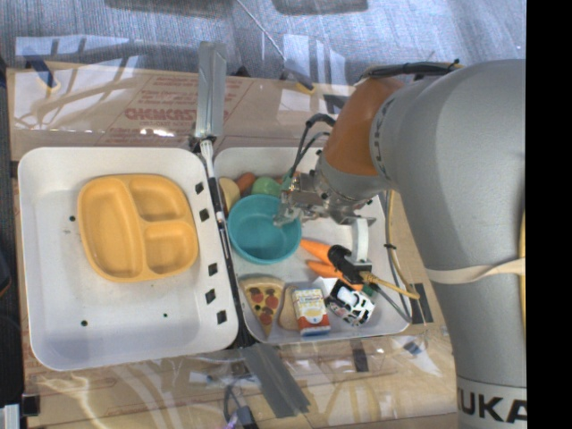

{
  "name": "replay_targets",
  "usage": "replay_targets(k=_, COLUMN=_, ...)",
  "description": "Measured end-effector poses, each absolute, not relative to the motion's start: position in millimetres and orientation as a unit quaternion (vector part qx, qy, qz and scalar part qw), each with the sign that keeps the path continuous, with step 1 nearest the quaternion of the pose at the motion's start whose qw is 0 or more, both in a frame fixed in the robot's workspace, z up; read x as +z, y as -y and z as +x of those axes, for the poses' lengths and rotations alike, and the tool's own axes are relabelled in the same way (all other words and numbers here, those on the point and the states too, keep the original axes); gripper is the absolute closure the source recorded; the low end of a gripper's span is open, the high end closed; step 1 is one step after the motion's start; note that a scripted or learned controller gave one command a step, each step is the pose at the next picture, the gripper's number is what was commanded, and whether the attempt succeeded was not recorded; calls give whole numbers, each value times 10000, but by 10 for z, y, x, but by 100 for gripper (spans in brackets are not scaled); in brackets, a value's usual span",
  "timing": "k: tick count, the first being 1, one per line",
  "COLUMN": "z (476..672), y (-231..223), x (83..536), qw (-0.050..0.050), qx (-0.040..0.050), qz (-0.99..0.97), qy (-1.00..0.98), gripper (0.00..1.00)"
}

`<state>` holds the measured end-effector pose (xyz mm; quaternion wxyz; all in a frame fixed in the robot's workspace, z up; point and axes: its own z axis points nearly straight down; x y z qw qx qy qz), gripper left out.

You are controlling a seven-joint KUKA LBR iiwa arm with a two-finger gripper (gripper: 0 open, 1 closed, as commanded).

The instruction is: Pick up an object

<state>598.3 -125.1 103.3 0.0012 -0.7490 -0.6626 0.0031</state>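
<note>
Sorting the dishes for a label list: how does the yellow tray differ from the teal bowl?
The yellow tray is a flat, squarish dish split into three compartments; the teal bowl is round, deeper and undivided. The tray looks broader than the bowl. The tray lies alone in the left bin, while the bowl sits in the right bin among toy foods, with the end effector at its rim. Both sit open side up.

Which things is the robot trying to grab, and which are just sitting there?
Maybe for grabbing, in the right bin:
gripper, right over the blue bowl
pizza slice
carrot
juice box
cow toy

Just sitting there:
yellow divided plate
left bin
</note>
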Motion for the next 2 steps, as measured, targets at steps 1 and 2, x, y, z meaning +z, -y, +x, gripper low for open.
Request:
replay_targets(k=1, z=5287, y=1281, x=1145, qw=-89, qx=16, qz=-6641, qy=7476, gripper=100)
replay_targets(k=2, z=5721, y=767, x=1953, qw=-55, qx=4, qz=-7640, qy=6452, gripper=100)
